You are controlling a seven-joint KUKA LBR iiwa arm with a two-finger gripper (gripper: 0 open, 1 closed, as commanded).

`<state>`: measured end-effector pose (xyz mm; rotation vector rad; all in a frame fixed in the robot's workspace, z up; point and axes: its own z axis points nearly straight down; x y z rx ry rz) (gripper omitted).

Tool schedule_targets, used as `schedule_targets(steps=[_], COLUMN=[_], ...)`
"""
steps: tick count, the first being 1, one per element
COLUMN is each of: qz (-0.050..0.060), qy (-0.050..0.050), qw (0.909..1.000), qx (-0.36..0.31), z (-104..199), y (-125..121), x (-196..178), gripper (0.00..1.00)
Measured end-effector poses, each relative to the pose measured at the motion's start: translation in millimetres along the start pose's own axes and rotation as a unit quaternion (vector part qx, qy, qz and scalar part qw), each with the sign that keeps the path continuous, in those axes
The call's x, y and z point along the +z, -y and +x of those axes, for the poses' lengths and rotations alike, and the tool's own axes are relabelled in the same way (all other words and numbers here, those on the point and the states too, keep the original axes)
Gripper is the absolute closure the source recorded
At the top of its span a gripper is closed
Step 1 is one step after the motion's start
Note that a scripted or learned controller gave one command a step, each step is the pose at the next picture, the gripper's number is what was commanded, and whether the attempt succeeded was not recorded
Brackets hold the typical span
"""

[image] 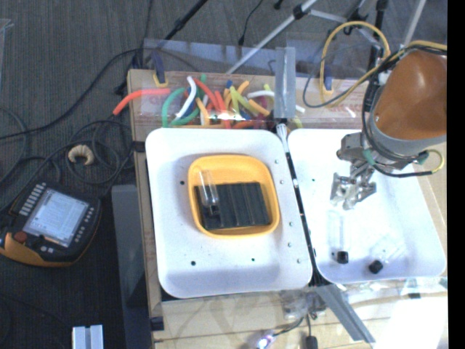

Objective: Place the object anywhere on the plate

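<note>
A yellow plate (232, 167) sits in the left white bin (174, 253). On it lie a black ribbed rectangular pad (240, 203) and a clear tube (208, 189) with a dark end. My gripper (353, 193) hangs over the upper middle of the right white bin (421, 224), its metal fingers (340, 189) pointing down and spread apart with nothing seen between them. Just below the gripper a clear tube with a black cap (338, 237) lies on the bin floor. A second clear piece with a black cap (383, 256) lies to its right.
A ridge (298, 202) divides the two bins. Coloured cables and tubes (211, 102) are piled behind the left bin. The arm's orange band (414, 97) looms over the right bin's far corner. A teach pendant (47, 220) rests on the floor at the left.
</note>
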<state>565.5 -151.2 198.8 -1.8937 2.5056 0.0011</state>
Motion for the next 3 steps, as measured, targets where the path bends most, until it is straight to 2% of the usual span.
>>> schedule_targets(steps=[1, 2, 3], qz=[0.0, -0.001, -0.001], qy=[0.0, 0.001, 0.0], qw=[0.9997, 0.997, 0.9828], qx=[-0.023, -0.077, -0.185], z=[-6.7, -52.8, -82.2], y=[-63.2, -91.6, -107.8], x=[-37.8, 15.8, 15.9], gripper=[1.0, 1.0, 1.0])
